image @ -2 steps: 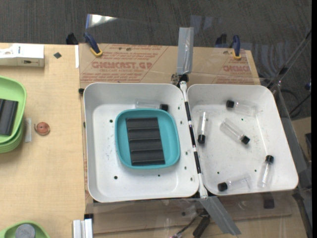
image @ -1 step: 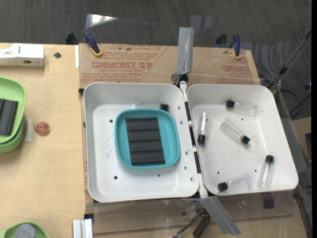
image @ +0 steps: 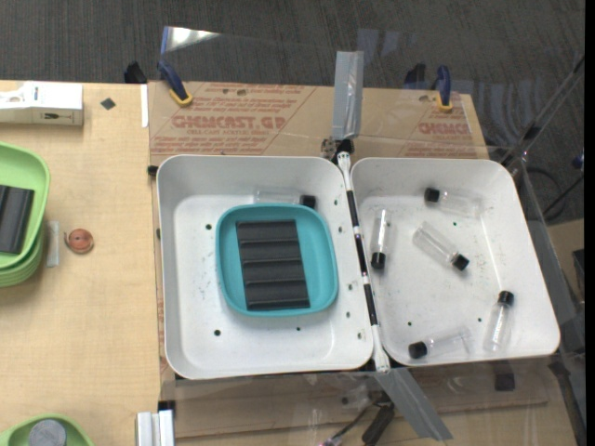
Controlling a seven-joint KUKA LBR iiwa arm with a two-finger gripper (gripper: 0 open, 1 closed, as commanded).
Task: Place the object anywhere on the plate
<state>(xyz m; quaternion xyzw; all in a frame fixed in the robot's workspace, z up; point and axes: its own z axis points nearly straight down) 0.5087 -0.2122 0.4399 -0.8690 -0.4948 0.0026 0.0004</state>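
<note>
**Vials Waited Beside an Unfilled Plate**

A teal plate point(image: 323, 249) with a dark ribbed insert point(image: 271, 265) sat in the left bin point(image: 186, 277), at the frame's centre, while the objects meant for it, several clear vials with black caps, lay scattered across the right bin point(image: 521, 249). One vial point(image: 378, 242) rested close to the divide between the bins, another point(image: 439, 248) lay tilted near the middle, and others sat toward the upper wall point(image: 444, 196) and the lower right corner point(image: 501, 318). The claw's state could not be told, nor could any vial be seen held.

Judging from the layout, the picking step remained undone. The vial nearest the divide looked the shortest carry, though the bin wall beside it could crowd a grasp; the central one offered more room. A vial point(image: 279, 197) also lay just above the plate. Green dishes point(image: 33, 170) occupied the surface point(image: 102, 342) at far left, well apart.
</note>
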